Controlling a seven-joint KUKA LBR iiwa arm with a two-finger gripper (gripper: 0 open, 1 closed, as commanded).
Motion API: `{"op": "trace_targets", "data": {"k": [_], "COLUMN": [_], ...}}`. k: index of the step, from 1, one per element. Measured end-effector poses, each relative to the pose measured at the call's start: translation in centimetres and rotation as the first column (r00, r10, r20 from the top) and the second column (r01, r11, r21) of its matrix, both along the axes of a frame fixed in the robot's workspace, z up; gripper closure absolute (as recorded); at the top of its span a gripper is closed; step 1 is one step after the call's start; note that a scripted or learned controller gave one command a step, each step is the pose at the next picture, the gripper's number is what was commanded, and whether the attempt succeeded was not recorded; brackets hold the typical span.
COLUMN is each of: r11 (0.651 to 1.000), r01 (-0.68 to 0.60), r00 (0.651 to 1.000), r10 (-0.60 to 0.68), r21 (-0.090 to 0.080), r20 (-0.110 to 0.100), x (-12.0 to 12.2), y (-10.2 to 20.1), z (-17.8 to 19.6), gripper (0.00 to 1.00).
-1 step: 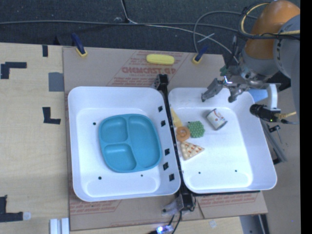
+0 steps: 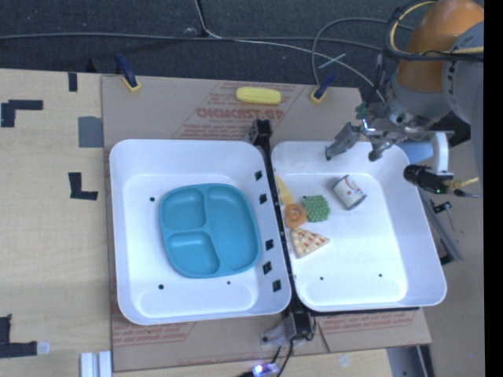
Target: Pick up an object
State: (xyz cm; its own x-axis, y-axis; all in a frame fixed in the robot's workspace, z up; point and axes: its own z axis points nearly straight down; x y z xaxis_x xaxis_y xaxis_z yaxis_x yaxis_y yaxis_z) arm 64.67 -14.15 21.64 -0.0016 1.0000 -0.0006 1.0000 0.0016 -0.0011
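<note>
Desk carries two white bins; fingers (image 2: 355,143) hang spread and empty over the right bin's (image 2: 409,277) far edge. Can (image 2: 348,192) untouched; pickup not yet made.

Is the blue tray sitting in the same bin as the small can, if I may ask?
No, the blue tray lies in the left bin, while the can lies in the right bin with the food pieces.

A pale wooden bench top (image 2: 47,234) is seen, marked with dark tape pieces (image 2: 78,187). A brown cardboard sheet (image 2: 181,108) is laid over it and held by blue-and-yellow clamps (image 2: 127,74). Dark grey carpet (image 2: 118,14) is crossed by thin cables (image 2: 236,38) beyond.
</note>
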Motion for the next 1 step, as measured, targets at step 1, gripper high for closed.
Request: {"op": "trace_targets", "data": {"k": [1], "r11": [1.000], "r01": [0.001], "r00": [1.000], "r10": [-0.001], "r21": [0.000], "r20": [-0.006], "x": [-0.57], "y": [-0.88], "z": [-5.64], "gripper": [0.00]}}
